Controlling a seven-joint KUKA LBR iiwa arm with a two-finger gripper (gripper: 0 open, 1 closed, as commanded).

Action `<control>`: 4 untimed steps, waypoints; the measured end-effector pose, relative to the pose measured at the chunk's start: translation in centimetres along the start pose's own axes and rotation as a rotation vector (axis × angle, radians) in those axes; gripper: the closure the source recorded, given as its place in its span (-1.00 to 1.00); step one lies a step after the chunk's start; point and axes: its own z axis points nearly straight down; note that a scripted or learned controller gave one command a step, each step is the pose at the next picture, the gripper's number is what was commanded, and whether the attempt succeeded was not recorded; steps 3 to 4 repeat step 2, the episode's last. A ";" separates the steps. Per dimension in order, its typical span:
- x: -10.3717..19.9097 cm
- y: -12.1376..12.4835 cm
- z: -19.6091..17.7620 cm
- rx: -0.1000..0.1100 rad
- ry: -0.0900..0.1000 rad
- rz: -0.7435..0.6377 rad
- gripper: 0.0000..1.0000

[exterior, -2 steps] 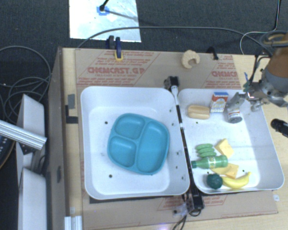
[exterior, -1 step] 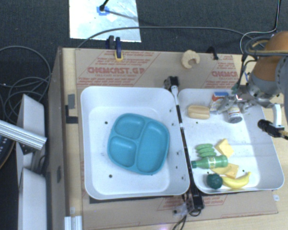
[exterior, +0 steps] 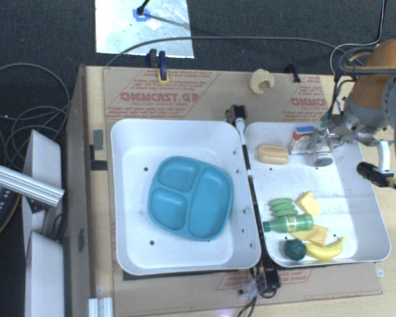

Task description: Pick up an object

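— Where's the hand [exterior: 319,149]?

— Upper right of the frame, low over the right white bin [exterior: 369,207], near its top edge. I can't tell how it's set.

— And the pickings?

— A pale tan bread-like block [exterior: 273,154] lies just left of it. Lower down sit a green pea pod [exterior: 282,206], yellow cheese wedge [exterior: 309,203], green bottle [exterior: 289,224] and yellow banana [exterior: 327,249].

— Left bin [exterior: 135,150]?

— A blue sectioned plastic plate [exterior: 188,197].

Single fixed camera, mounted high above the bench [exterior: 185,91], looking down at a slant; moderately distant, both bins within frame, floor beyond bench.
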 end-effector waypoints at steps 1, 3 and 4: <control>5.3 -5.6 -8.1 -0.013 0.001 0.003 1.00; 12.1 -4.6 -10.6 -0.011 0.002 0.004 1.00; 12.1 -4.6 -10.6 -0.011 0.002 0.004 1.00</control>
